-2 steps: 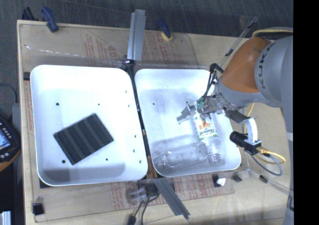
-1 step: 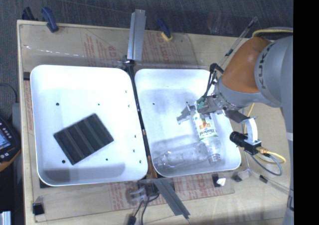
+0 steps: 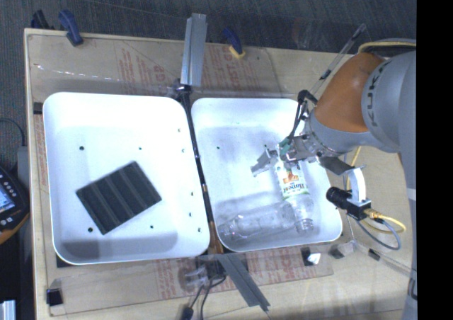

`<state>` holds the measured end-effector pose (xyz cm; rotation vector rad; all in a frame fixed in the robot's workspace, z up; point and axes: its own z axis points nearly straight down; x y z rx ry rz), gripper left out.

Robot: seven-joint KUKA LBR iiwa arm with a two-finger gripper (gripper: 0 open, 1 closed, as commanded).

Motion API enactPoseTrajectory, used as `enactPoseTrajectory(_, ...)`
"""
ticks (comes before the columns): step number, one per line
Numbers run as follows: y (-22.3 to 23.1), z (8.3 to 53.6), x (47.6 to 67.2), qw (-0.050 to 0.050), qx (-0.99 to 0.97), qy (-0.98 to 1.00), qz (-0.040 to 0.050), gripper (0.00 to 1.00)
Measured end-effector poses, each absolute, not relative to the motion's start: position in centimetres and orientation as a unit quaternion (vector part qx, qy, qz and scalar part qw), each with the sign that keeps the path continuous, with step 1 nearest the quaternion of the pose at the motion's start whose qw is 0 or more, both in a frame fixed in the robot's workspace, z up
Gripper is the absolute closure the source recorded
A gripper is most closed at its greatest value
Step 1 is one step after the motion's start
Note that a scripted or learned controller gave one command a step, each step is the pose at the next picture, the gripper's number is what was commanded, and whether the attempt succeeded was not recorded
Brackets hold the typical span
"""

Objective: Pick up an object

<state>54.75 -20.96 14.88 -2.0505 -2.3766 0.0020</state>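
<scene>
Far left, a dark device with a small screen (image 3: 8, 202) is cut off by the frame edge, partly off the bench (image 3: 106, 53). The bench is seen from above with two blue clamps (image 3: 69, 26) on its far edge. The left bin (image 3: 56, 110) is set on the bench's left half; a black ribbed pad (image 3: 118, 197) is laid flat in it, turned at an angle, toward the near-left part of the floor. A grey metal bar (image 3: 192, 53) is stood between the bins at the far side, and a second grey bar (image 3: 241, 284) is seen at the near edge below the gap. The right bin (image 3: 212, 117) is placed just beside the left one, rims nearly touching. Two plastic bottles are found in its near-right part: a clear bottle (image 3: 255, 223) laid on its side along the near wall, and a labelled bottle (image 3: 293, 187) with a white-and-orange label, lying roughly lengthwise toward the near wall, its lower end touching or overlapping the clear one. The gripper (image 3: 277, 157) is positioned over the upper end of the labelled bottle, low in the bin. Whether it is spread or closed, and whether the bottle is actually gripped, cannot be told from this angle. The grey arm (image 3: 386, 103) with its orange band is reached in from the right, over the bin's right rim.
</scene>
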Motion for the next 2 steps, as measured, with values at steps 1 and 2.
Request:
enactPoseTrajectory(1,-20.96,14.88,54.75,0.001,-0.653,-0.757,0.0006,0.0)
enactPoseTrajectory(2,-20.96,14.88,54.75,0.001,-0.653,-0.757,0.0006,0.0)
